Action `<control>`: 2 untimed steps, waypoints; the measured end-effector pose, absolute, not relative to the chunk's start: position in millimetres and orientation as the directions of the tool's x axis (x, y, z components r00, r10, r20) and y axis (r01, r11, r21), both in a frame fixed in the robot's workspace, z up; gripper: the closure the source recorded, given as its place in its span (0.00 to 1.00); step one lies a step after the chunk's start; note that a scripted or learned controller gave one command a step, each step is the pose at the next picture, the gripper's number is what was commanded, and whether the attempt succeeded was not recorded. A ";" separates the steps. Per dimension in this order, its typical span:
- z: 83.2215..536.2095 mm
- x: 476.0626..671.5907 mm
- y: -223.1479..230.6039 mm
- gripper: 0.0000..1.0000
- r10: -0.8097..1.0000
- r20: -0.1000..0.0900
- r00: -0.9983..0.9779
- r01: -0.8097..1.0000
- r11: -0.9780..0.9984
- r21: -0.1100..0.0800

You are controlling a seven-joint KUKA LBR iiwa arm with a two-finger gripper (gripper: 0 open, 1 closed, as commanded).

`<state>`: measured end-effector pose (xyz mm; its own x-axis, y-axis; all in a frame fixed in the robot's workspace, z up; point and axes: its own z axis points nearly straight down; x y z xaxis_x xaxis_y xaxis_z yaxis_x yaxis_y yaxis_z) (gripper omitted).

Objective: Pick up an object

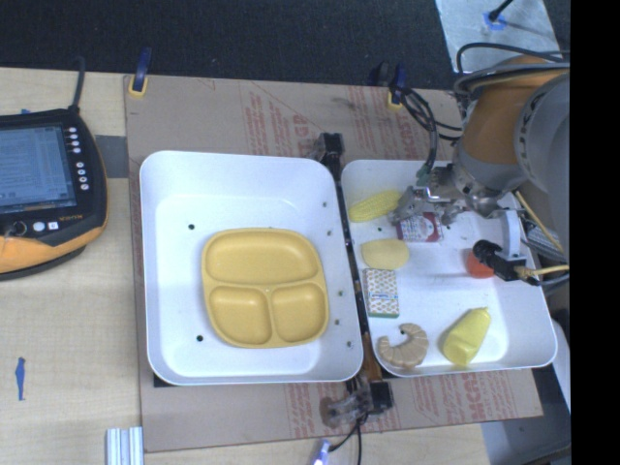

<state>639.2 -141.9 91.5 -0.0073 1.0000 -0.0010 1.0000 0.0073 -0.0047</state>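
Note:
My gripper (428, 204) hangs low over the back of the right bin (523, 352). Right beneath it lies a small red and white packet (419, 228), and I cannot tell whether the two touch. Left of the gripper is a yellow corn cob (373, 204). A pale yellow oval piece (385, 253) lies in front of the cob, and a green and white box (381, 292) lies nearer still. At the front of this bin are a tan croissant-like piece (404, 347) and a yellow bottle (466, 335). A red-orange thing (479, 263) is at the right, partly hidden.
The left bin (165, 260) holds a yellow divided plate (263, 285). A control tablet (44, 187) lies on the bench at the far left. The grey arm with its orange band (504, 124) covers the right bin's back right corner.

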 end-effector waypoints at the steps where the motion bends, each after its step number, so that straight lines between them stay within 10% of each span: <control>1: 91.8 612.2 -116.7 0.00 1.000 -0.002 -0.007 1.000 0.007 -0.005; 2: 102.4 612.2 -118.1 1.00 1.000 -0.003 -0.009 1.000 0.009 -0.007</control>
